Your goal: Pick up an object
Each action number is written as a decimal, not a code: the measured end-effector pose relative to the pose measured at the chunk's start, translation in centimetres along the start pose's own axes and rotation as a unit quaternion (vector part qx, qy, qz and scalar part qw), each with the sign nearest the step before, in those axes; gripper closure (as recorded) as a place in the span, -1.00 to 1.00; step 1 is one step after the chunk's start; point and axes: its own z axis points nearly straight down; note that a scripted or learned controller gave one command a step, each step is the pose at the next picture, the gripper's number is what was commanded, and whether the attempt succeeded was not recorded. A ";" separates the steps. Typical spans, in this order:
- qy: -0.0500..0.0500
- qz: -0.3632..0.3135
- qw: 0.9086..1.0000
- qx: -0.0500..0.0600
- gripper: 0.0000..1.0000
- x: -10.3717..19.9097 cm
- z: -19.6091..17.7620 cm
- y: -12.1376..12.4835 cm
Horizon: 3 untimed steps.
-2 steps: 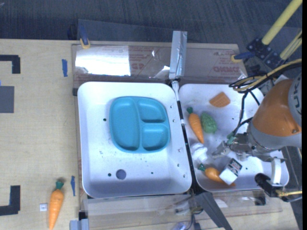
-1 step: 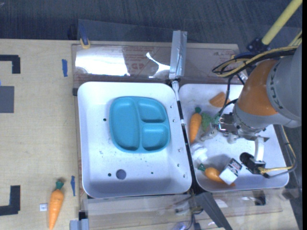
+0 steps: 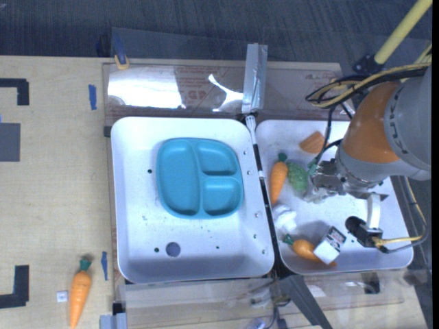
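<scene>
Gripper: low in the right bin; whether open or closed, cannot tell.
Nearest object: green toy, just left, perhaps touching.
Carrot: further left, long axis up-down.

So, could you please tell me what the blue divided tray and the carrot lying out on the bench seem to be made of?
The blue divided tray looks like moulded plastic, satin finish: uniform colour, rounded compartment edges, soft sheen. The carrot on the bench seems a plastic toy: even orange body, stubby green top; rubber or foam can't be ruled out.
</scene>
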 end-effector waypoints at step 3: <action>-0.002 -0.073 0.997 -0.006 -1.00 1.7 0.4 10.8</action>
